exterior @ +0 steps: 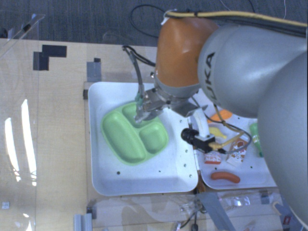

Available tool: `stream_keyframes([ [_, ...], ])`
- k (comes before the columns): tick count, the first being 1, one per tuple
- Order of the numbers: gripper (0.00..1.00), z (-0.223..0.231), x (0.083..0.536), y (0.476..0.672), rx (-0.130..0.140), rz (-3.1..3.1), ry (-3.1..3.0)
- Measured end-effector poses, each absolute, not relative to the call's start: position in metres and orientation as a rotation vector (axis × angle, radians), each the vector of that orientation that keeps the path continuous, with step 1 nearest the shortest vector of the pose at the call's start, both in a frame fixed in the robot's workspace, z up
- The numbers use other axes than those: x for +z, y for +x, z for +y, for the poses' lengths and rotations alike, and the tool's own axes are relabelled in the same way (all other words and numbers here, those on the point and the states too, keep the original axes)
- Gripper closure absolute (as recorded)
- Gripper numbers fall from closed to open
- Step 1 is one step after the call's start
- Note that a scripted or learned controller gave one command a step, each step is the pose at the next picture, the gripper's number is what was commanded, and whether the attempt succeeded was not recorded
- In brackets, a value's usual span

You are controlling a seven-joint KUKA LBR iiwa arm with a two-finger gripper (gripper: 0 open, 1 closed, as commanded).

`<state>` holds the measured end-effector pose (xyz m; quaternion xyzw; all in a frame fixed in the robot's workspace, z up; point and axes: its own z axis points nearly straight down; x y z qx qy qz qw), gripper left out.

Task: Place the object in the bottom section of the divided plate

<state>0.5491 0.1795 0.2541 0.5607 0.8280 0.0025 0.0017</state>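
though no carried object can be made out, the gripper point(143, 110) hangs low over the green divided plate point(126, 141), at its upper sections; i cannot tell how its jaws stand. the plate lies in the left bin point(144, 179), its wells looking bare, so placing seems unfinished. a sausage point(225, 177) and other toy foods lie in the right bin point(240, 186).

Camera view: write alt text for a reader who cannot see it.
A grey and orange robot arm reaches from the right, its tool low over a green divided plate in the left white bin. The right bin holds a sausage and other small items.
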Motion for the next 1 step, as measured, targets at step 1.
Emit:
stream_keyframes([
  [1,1.00,0.2180,0.2331,0.5390,0.004,2.513,1.883],
])
